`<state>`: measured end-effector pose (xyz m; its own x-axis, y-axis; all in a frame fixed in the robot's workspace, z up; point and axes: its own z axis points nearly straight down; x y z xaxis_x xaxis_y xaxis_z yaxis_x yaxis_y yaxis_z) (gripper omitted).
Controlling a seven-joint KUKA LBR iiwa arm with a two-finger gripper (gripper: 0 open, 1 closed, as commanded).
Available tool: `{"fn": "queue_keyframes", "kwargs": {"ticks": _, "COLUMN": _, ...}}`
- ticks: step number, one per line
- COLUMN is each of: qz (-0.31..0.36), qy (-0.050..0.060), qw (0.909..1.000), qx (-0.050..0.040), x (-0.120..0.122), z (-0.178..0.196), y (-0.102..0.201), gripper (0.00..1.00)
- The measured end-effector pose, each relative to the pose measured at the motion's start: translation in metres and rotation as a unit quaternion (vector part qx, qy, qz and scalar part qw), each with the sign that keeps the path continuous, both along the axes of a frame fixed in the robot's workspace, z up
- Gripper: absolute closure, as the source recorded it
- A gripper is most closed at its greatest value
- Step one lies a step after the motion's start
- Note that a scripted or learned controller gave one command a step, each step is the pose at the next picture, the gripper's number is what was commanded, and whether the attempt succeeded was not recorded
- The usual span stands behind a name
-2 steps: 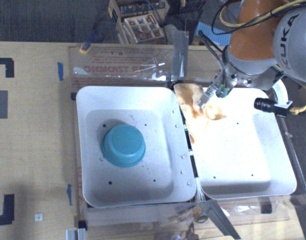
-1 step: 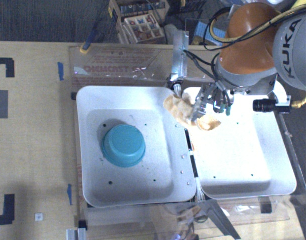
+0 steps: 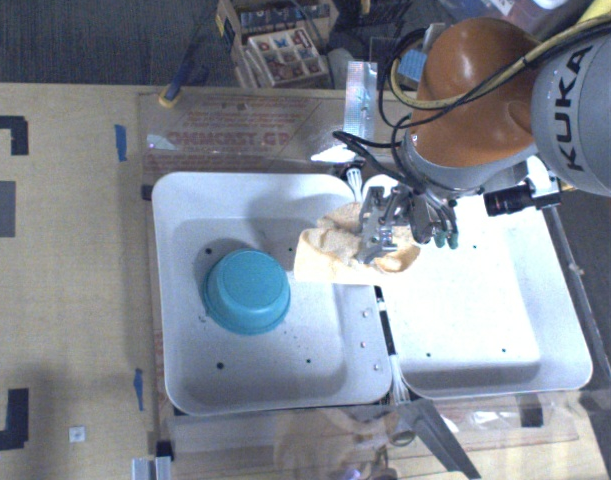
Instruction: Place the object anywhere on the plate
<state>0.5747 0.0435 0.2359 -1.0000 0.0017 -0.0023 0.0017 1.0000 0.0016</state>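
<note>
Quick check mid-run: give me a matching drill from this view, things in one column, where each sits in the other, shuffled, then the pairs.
Things:
1. blue bowl
2. tan object
3. gripper
4. orange band

Places:
A. on the arm, above the wrist
B. lying over the divide between the two bins
C. upside down on the left bin's floor
D. down on the tan object, by the bins' shared rim

Pairs: 1-C, 2-B, 3-D, 4-A
</note>
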Motion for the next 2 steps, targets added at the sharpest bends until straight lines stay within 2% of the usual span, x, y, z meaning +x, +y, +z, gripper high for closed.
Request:
{"fn": "queue_keyframes", "kwargs": {"ticks": 1, "qz": 0.003, "qy": 0.000, "qw": 1.0000, "qx": 0.0002, "x": -0.0314, "z": -0.0060, "y": 0.0395, "gripper": 1.00}}
{"fn": "queue_keyframes", "kwargs": {"ticks": 2, "qz": 0.003, "qy": 0.000, "qw": 1.0000, "qx": 0.0001, "x": -0.0312, "z": -0.0058, "y": 0.0392, "gripper": 0.00}}
